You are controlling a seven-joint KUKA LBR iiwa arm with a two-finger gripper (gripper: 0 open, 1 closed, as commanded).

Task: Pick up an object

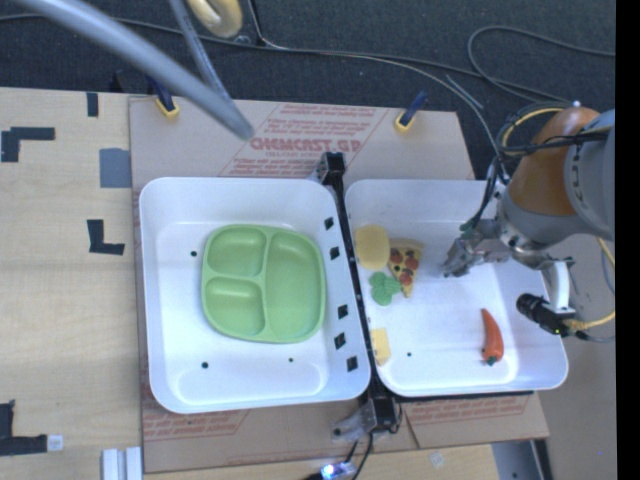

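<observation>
The bench top is pale wood grain with black tape marks on it, and a sheet of brown cardboard (300, 138) with red print lies under both bins; beyond the bench's far edge the floor is dark carpet crossed by thin cables. A grey pole (130, 43) slants across the top left of the view.

Nearest the camera, along the front of the right bin (460, 378), a small pale yellow block (380, 345) sits by the left wall, well to the left of the gripper and nearer the camera. The orange-red pepper (491, 336) lies on the bin floor just below the gripper and a little to its right, apart from it. Its long axis runs roughly front to back in the view, slightly tilted, with the narrow tip toward the gripper and the thicker end toward the bin's front edge.

Farther back, the gripper (458, 261) hangs over the right bin's floor; whether its fingers are spread or pressed together cannot be told, and nothing is seen between them. To its left lie a green leafy piece (384, 288), a spotted pizza-like slice (404, 261) and a yellow round piece (372, 245).

Much farther left, the left bin (165, 208) holds a green divided plate (264, 282).
</observation>
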